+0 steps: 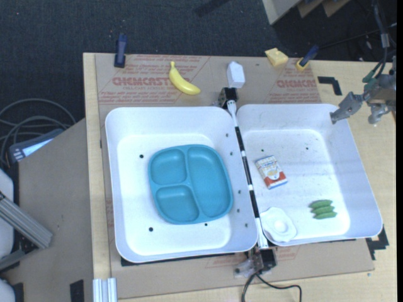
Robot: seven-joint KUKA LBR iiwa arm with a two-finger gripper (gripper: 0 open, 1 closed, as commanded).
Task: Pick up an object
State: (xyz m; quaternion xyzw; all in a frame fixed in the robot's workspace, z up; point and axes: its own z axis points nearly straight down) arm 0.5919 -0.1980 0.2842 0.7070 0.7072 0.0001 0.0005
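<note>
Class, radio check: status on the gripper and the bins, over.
Gripper over right bin's far corner, holding nothing. Small carton, green pea pods, white lid untouched. Path clear.

A single camera is fixed high above the bench (pixel 189 275) and looks down at a slant, far enough back to take in both the left bin (pixel 126 231) and the right bin (pixel 352 168) whole, with dark floor (pixel 63 17) beyond the bench's far edge. The bins sit side by side across the middle of the picture (the bench's far edge lies toward the top), and the arm (pixel 378 99) enters at the right edge.
</note>
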